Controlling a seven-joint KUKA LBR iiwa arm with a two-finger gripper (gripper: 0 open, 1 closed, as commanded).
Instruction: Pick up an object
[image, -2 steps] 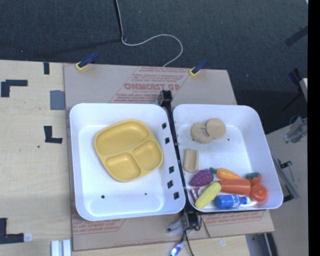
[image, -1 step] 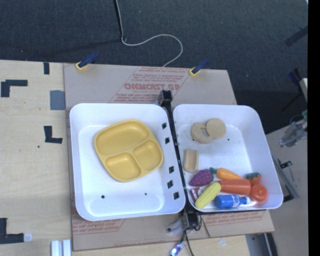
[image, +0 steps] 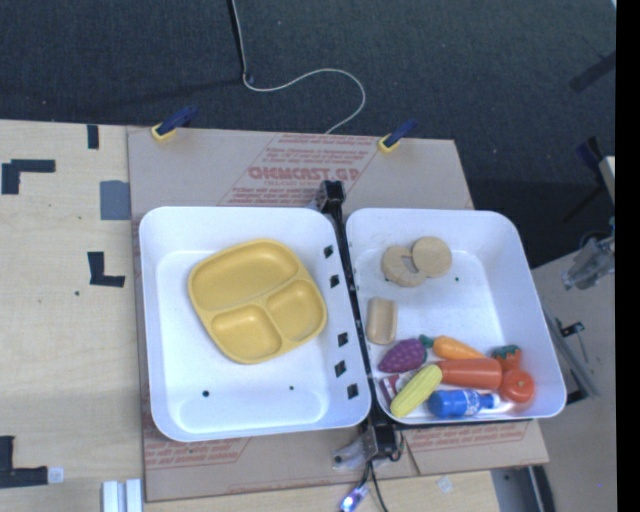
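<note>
The left white bin (image: 160, 300) holds a yellow three-section plate (image: 258, 300). In the right white bin (image: 500, 240), two round tan biscuits (image: 417, 262) lie at the back. A tan bread piece (image: 381, 320) rests against the left wall. Along the front sit purple grapes (image: 404, 354), an orange carrot (image: 458, 349), an orange-red sausage shape (image: 470, 374), a red tomato (image: 517, 386), a yellow corn cob (image: 416, 389) and a blue bottle (image: 460, 404), packed close and touching.
Both bins sit on a cardboard sheet (image: 300, 170) held by a yellow clamp (image: 172, 122) and a blue clamp (image: 397, 134). A white cable (image: 300, 80) loops behind. A grey metal part (image: 590, 262) stands beyond the right bin.
</note>
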